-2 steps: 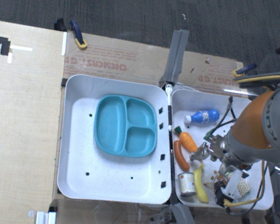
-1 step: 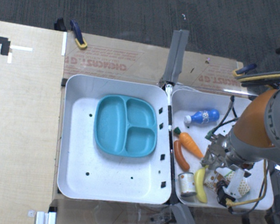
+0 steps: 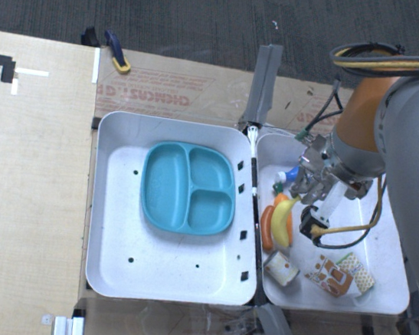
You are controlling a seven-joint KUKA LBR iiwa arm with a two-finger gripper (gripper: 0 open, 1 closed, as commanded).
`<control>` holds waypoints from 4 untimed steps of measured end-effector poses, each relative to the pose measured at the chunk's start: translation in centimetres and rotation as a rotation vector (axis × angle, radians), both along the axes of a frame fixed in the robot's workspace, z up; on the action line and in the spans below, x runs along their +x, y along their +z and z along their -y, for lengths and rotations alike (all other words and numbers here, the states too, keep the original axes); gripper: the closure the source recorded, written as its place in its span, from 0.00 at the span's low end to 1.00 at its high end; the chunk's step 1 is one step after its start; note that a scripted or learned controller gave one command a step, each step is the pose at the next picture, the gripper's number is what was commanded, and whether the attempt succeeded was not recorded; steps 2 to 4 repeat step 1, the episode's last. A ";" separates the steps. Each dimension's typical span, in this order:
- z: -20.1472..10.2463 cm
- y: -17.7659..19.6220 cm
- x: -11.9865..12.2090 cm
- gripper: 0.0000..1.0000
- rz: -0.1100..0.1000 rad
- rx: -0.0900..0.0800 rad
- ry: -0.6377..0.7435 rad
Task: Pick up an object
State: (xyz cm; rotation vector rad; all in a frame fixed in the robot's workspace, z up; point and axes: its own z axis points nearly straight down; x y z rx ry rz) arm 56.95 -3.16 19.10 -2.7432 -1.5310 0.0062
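1. Left bin [image 3: 110, 211] has just the blue divided plate [image 3: 189, 189] lying flat in the middle. Stiff plastic, light I'd guess, but wide and slick, so the only place to pinch it is the rim. I'm skipping it.
2. Right bin [image 3: 385, 296] is where the pickable stuff is, bunched along its left wall. The carrot [image 3: 266, 226] and banana [image 3: 285, 221] lie side by side, touching. They look like toy food to me: light, rigid, smooth skin, so they could squirt out of a bad pinch. For the banana I'd close across the middle of the curve, not at the tapered ends.
3. Below them there's a small white cup-like thing [image 3: 282, 268] on its side, which would probably roll, then an orange-and-white carton [image 3: 331, 276] and a checkered packet [image 3: 356, 271]. These are soft and crushable, so go easy on the squeeze.
4. The gripper [image 3: 309, 186] hangs right above the banana's top end, near the bin divider. Can't tell whether the jaws are apart or together, since wrist and cables block the view.
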 end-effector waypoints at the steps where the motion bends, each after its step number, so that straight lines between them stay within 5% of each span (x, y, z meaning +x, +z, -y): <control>1: -0.7 3.1 -5.9 1.00 -0.001 0.001 0.218; 4: -0.7 3.1 -5.9 1.00 -0.001 0.001 0.218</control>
